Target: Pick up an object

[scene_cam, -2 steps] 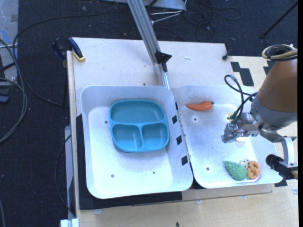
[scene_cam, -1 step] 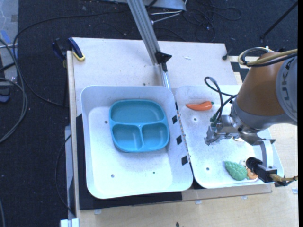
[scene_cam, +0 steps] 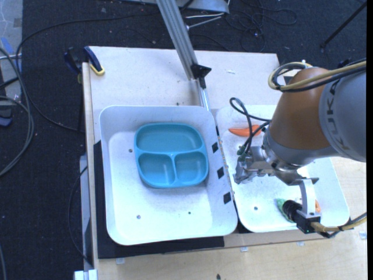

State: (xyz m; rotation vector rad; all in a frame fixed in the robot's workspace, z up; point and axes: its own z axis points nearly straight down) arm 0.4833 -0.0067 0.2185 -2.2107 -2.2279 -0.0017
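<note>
A blue three-compartment plate (scene_cam: 172, 154) lies in the left bin (scene_cam: 119, 214). In the right bin (scene_cam: 262, 217) an orange carrot-like piece (scene_cam: 240, 131) rests near the far edge, partly behind cables. A green object (scene_cam: 285, 207) lies near the front, next to a small orange bit (scene_cam: 316, 206). My gripper (scene_cam: 243, 171) hangs low over the right bin's left side, close to the wall between the bins. The bulky orange-banded wrist (scene_cam: 303, 121) hides most of the bin's middle. No object can be seen in the gripper.
A slanted metal pole (scene_cam: 178, 31) runs from the top of the view down to the bins' far edge. A blue and yellow clamp (scene_cam: 92, 60) sits at the bench's far left corner. Black clips (scene_cam: 221, 171) line the divider between the bins.
</note>
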